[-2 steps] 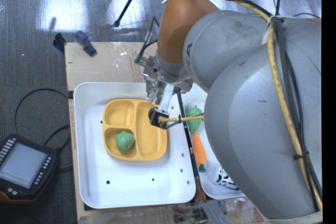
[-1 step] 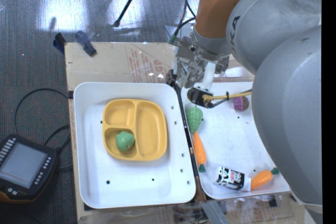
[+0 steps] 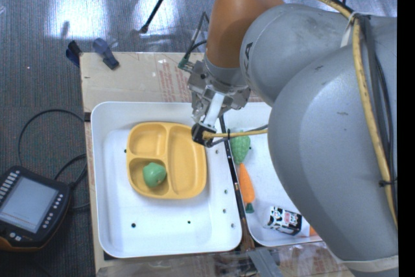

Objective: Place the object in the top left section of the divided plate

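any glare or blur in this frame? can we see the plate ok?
Camera view: bright window glare on the floor up top; the yellow divided plate is evenly lit and sharp; the near arm is large and soft, covering much of the right bin.

Carrot (image 3: 246, 183) in right bin; carton (image 3: 284, 220) beside it.

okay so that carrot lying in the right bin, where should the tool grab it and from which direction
Probably across the orange body of the carrot, near its middle, coming straight down from above. It lies flat, long axis running roughly toward and away from the camera, so closing across its narrow width should fit. Its sides look fairly free: the green item sits beyond its far end, the bin divider on its left.
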Controlling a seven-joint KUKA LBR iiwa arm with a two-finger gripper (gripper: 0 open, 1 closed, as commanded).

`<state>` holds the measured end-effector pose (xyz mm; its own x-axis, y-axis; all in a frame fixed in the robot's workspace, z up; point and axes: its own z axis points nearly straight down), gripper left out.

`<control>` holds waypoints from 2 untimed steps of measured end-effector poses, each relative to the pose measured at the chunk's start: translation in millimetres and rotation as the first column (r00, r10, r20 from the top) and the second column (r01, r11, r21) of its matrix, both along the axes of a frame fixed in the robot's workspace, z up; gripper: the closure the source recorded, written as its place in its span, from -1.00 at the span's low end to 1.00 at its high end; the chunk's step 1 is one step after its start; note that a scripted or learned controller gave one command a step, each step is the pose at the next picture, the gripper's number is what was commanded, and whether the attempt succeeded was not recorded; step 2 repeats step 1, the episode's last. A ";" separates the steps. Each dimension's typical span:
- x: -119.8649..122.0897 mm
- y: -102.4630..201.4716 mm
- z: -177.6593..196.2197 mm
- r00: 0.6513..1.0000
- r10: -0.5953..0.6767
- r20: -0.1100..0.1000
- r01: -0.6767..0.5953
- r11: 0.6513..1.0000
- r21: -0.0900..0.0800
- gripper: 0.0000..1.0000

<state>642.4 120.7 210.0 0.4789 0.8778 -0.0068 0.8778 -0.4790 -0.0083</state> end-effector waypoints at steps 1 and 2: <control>-5.4 -53.6 21.0 0.999 0.035 0.005 -0.035 0.999 0.001 1.00; -5.4 -53.6 21.0 0.999 0.035 0.005 -0.035 0.999 0.001 1.00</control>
